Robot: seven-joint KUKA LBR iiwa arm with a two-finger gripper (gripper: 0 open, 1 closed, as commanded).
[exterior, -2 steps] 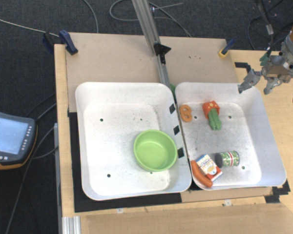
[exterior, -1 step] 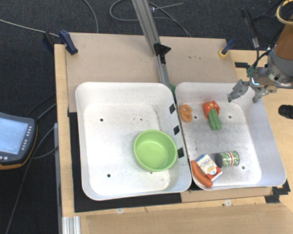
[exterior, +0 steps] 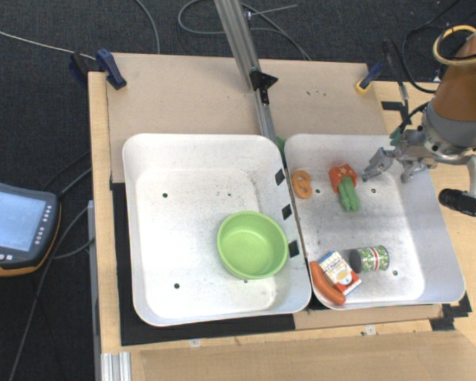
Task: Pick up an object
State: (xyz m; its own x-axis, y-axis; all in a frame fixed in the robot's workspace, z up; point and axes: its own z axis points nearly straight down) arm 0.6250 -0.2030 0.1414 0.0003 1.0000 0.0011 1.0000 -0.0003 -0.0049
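1. We see the green-and-orange toy (exterior: pixel 345 186) lying in the right bin (exterior: pixel 428 236), near its back.
2. Our claw (exterior: pixel 389 165) hovers spread, empty, just beside it.
3. We judge this the approach; next comes lowering over it.

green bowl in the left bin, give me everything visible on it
The green bowl is a round, light lime-green bowl, smooth and plastic-looking, with a plain rim and nothing visible inside. It sits upright, mouth up, on the floor of the left bin, in the near right part, close to the wall shared with the right bin. Whether it touches that wall cannot be told. No other object touches it, and the gripper is over the right bin, well away.
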